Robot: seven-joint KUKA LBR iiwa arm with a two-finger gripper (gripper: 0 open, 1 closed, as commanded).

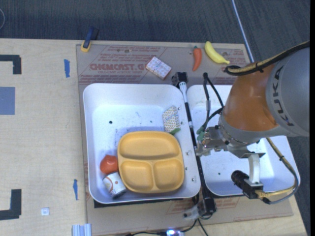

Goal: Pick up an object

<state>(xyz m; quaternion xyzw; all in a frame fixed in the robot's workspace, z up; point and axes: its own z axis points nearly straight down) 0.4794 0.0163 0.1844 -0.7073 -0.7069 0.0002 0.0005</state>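
Nothing picked up yet — tray (150,167) (lower middle) sits in left bin (93,132). Gripper (209,142) over right bin (275,178) — can't tell jaws.

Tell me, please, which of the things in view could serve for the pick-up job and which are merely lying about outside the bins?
In the left bin, candidates to pick:
- yellow divided tray
- red-orange toy
- small can
- patterned packet

Lying on the board beyond the bins:
- toy banana
- red chilli
- patterned card
- blue and yellow clip
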